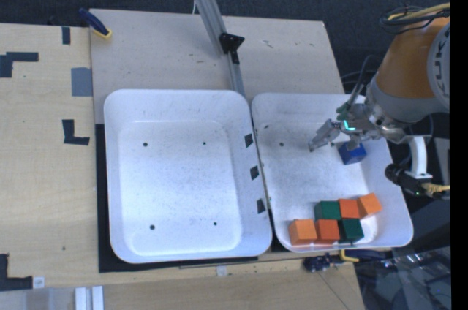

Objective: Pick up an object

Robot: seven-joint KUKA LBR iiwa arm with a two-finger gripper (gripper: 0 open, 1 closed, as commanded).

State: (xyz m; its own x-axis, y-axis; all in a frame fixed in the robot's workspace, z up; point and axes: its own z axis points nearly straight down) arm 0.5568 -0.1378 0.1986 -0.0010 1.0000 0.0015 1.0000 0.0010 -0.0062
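My gripper [330, 145] hangs low over the right bin [292, 177], in its upper right part, and stands open. One grey finger [319, 137] slants out to the left. A small blue block [353, 153] lies right by the other finger, outside the gap; nothing is between the fingers. Whether the block touches that finger I cannot tell. Along the bin's near edge sits a cluster of blocks: orange ones [303, 230], [328, 229], [349, 208], [371, 203] and green ones [328, 210], [352, 229].
The left bin [175, 177] lies beside the right one, with their rims meeting in the middle. A slanted metal rail [207, 1] crosses the bench behind the bins. The arm's orange band [409, 60] and cables hang over the right bin's far right corner.
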